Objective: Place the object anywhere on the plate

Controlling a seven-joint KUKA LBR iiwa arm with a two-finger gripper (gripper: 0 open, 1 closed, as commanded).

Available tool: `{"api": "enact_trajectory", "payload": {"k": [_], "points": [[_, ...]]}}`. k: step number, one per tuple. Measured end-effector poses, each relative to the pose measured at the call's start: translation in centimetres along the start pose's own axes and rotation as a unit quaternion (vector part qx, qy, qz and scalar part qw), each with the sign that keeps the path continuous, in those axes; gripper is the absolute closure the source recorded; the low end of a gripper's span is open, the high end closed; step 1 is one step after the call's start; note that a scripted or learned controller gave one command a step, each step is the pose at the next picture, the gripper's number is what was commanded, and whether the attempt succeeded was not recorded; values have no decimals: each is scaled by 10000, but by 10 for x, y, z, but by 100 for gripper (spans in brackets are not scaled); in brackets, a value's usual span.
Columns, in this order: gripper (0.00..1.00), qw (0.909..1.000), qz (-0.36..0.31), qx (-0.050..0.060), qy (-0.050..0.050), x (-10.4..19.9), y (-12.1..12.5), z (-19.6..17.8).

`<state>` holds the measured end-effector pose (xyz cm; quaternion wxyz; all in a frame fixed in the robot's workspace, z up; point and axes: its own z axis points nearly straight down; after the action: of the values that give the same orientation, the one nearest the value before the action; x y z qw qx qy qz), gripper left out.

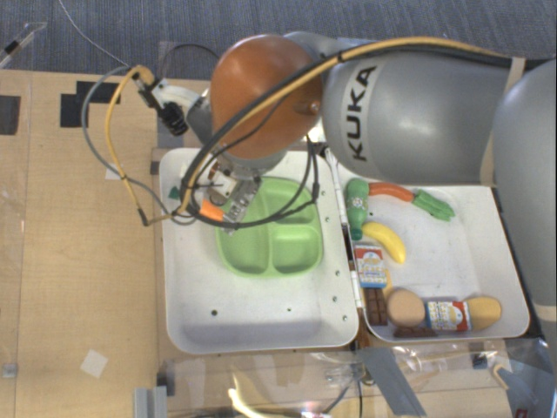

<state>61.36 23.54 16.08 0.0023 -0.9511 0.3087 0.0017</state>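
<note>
- Wooden bench (78, 259) bears two white bins side by side, grey carpet behind.
- Left bin (261, 325) holds a green divided plate (270, 238).
- Gripper (233, 205) hangs over the plate's left edge; a small orange object (209, 209) sits at its tip, whether pinched or not I cannot tell.
- Right bin (452, 242) holds a toy carrot (409, 197), banana (387, 240), green bottle (357, 205), small carton (372, 266), egg (403, 306) and a can (446, 314).
</note>
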Motion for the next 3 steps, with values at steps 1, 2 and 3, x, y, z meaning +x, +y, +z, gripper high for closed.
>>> {"api": "enact_trajectory", "payload": {"k": [1,2,3], "points": [[0,10000,0,24,19,1,-1,-4],[100,10000,18,68,23,1,-4,-17],[100,9989,-456,75,73,26,-20,-196]]}}
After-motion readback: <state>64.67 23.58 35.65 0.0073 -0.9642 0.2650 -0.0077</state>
